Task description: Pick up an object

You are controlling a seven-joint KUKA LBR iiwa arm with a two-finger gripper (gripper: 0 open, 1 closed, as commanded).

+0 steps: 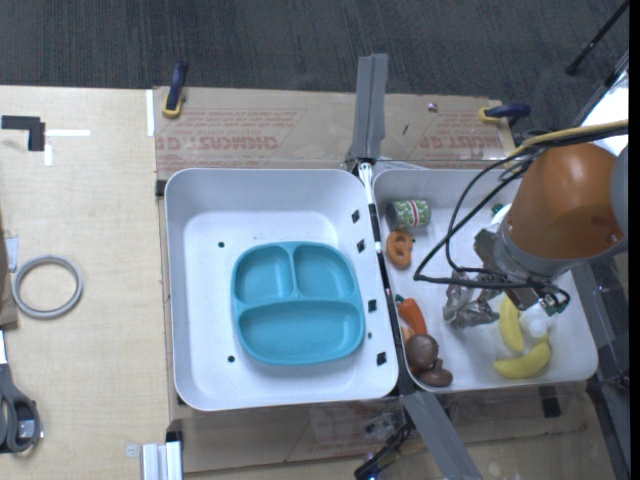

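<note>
My gripper (470, 310) hangs low in the right bin (440, 193), below the orange band of the arm (565, 203). Its metal fingers point left and down toward the bin floor. A yellow banana (522, 348) lies just right of the gripper, near the bin's front right. An orange carrot (411, 315) and a brown rounded object (424, 356) lie to its left along the bin's left wall. Further back sit an orange ring-shaped piece (400, 249) and a small green can (410, 212). I see nothing clearly between the fingers.
The left bin (200, 268) holds a blue divided plate (297, 303). Black cables (460, 228) loop from the arm over the right bin. A roll of tape (45, 286) and scissors (18, 420) lie on the bench at far left.
</note>
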